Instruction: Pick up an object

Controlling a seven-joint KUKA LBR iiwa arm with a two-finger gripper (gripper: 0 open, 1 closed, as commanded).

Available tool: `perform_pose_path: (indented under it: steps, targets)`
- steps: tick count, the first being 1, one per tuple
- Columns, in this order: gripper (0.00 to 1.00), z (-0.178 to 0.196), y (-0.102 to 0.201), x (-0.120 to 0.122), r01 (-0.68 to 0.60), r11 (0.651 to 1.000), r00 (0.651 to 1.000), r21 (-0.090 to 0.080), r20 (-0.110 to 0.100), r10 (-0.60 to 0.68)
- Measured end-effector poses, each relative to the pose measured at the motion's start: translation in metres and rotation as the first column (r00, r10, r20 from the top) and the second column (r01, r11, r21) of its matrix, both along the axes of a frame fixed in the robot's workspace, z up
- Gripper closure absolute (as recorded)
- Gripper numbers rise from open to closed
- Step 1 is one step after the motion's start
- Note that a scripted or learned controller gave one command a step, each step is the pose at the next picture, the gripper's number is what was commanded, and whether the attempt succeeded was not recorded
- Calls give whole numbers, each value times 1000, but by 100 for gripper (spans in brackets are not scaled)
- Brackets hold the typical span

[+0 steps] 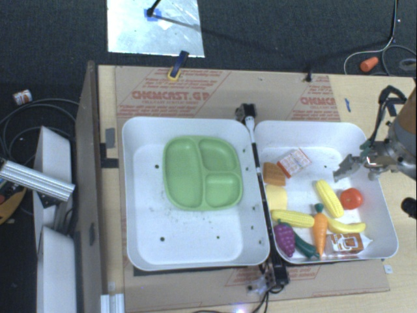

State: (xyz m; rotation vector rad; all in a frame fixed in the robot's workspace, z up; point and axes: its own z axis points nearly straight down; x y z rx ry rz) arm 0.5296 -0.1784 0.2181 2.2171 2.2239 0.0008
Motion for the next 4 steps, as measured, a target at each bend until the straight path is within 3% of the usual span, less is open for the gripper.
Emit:
perform_pose_path:
  steps: [1, 2, 3, 4]
  targets:
    - [0, -102, 0, 18, 1, 1000, 1000, 2, -4, -1]
    - [0, -135, 11, 11, 2, 1000, 1000, 3, -3, -2]
    - [100, -123, 10, 12, 2, 1000, 1000, 0, 2, -2]
    - [100, -51, 61, 42, -7, 1000, 1000, 0, 8, 7]
